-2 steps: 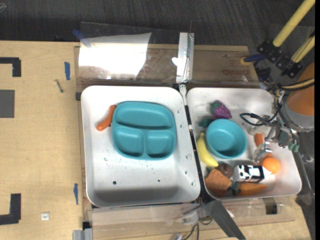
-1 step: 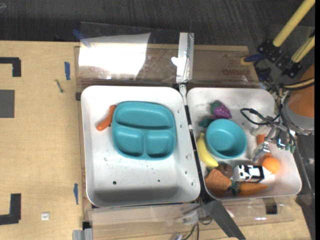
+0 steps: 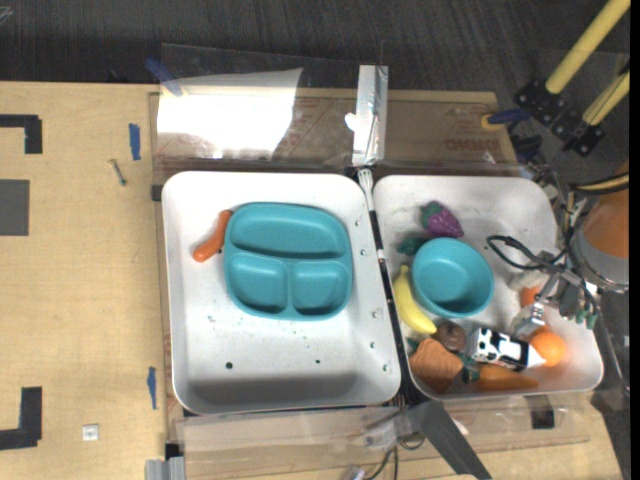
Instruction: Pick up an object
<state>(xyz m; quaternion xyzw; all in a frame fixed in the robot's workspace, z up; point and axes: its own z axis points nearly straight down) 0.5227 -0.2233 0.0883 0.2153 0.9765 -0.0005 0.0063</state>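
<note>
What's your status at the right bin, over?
Gripper low at right bin's right side, grip state unclear. Nothing seen held. Orange ball and black-and-white toy close below it; blue bowl to its left.

Two white bins: a left bin (image 3: 190, 298) and a right bin (image 3: 520, 193). The left one holds two things — one teal tray (image 3: 288, 258) and one carrot (image 3: 211, 238). The right one holds one teal bowl (image 3: 452, 276), one banana (image 3: 411, 306), one grape bunch (image 3: 441, 220), one orange (image 3: 548, 349) — and a few smaller pieces too jumbled to count.
</note>
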